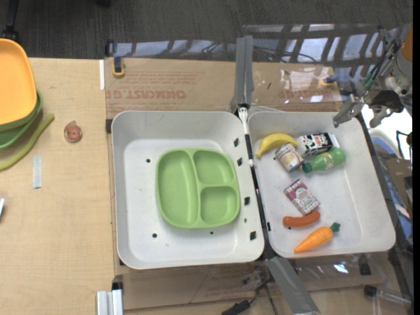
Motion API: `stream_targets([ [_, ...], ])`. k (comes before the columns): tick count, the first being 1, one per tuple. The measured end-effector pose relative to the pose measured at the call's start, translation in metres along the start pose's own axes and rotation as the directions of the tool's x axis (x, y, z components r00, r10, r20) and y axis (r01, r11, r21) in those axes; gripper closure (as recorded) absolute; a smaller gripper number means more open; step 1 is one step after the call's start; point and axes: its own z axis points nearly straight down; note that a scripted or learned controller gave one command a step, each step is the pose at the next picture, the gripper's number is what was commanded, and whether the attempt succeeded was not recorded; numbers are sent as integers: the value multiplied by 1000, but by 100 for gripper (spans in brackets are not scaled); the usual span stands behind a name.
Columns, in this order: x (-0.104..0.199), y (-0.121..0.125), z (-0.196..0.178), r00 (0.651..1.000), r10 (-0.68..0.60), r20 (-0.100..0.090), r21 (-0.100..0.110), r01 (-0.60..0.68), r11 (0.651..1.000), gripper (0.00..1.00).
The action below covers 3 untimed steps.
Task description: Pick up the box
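So from the camera view, basically nothing is done yet. The box (pixel 302 196) — small pinkish-white carton — lies flat in the right bin (pixel 367 195), a bit left of the middle. Around it: a sausage (pixel 301 220) just beside it at 6 o'clock, a carrot (pixel 315 238) further down the same way, a small can (pixel 287 157) up at 11 o'clock with a banana (pixel 274 142) beyond it, and a green bottle (pixel 324 161) plus a black-and-white carton (pixel 316 142) at roughly 1 o'clock.

The gripper (pixel 348 112) sits off at the bin's top right corner, about 1 o'clock from the box and well apart from it. I can't tell whether the jaws are spread or closed — too blurry and small there.

The left bin (pixel 131 195) holds a green divided plate (pixel 198 188). What's left, I'd say: the whole approach, descent, grasp and lift. The sausage so close could get in the way.
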Motion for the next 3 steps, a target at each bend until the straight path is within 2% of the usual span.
stream_targets([
  [1, 50, -26, 142, 988, 154, -1, 1, -154, 988, 0],
  [2, 74, -81, 183, 981, 192, -1, 2, -192, 981, 0],
  [3, 73, -81, 175, 981, 195, -1, 4, -195, 981, 100],
])
